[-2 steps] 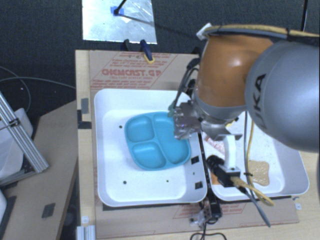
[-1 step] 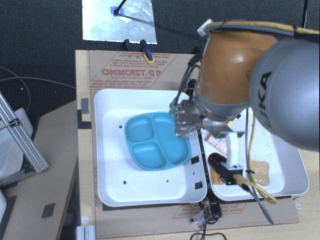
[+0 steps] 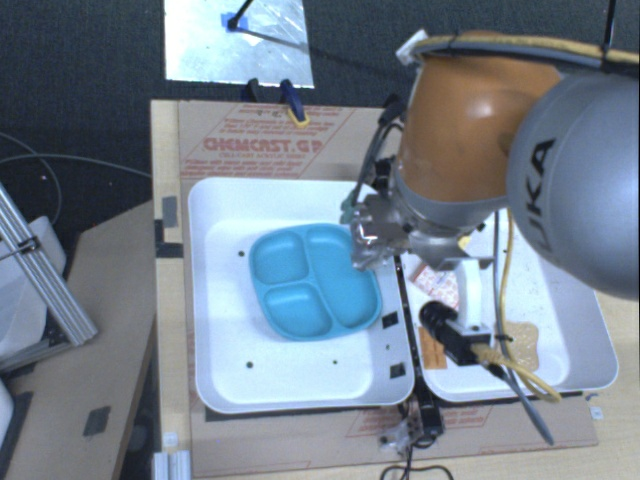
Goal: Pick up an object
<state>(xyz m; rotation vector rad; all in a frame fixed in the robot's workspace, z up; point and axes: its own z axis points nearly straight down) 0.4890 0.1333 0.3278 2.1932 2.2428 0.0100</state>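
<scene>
While the arm hangs over the bins, conditions read as follows.

Object: blue divided plate, flat on the floor of the left bin, toward that bin's right half.
Handling: judged light, rigid moulded plastic; smooth, so likely slippery; not fragile.
Hold point: the raised rim at the plate's right edge looks best; the flat compartments offer nothing to pinch.
Pincer: directly above the plate's upper right corner, at or just above the rim; contact cannot be confirmed.
Pincer state: cannot tell.
Right bin: beside the plate's bin, with small items lying in it.
</scene>
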